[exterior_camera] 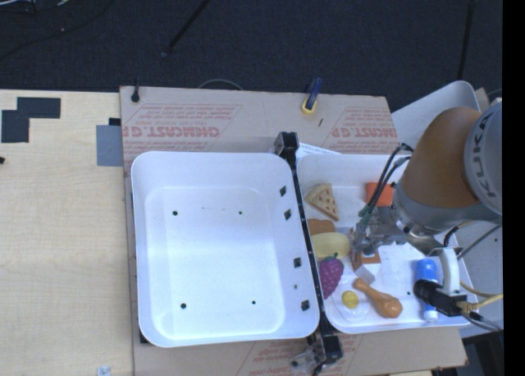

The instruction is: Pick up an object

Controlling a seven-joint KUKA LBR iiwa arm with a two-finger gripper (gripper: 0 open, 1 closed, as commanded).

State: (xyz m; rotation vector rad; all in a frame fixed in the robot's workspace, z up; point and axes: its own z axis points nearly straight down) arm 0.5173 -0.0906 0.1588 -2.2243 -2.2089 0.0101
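Observation:
My gripper (363, 240) is low in the right bin (344, 171), among the toy foods. Just below it lies a small red-brown block (367, 259), and a yellow fruit (330, 245) sits to its left. A purple bunch of grapes (330, 275) lies by the bin's left wall. Near the front are a brown drumstick (380, 300) and a fried egg (350, 300). A tan waffle wedge (322, 199) lies farther back, and an orange piece (380, 194) is partly hidden behind the arm.
The left white bin (213, 243) stands beside the right one, and a black divider (297, 235) runs between them. Both rest on a cardboard sheet (246, 124). A brown piece (321, 226) lies behind the yellow fruit. The arm's bulk (447, 173) covers the right bin's far right side.

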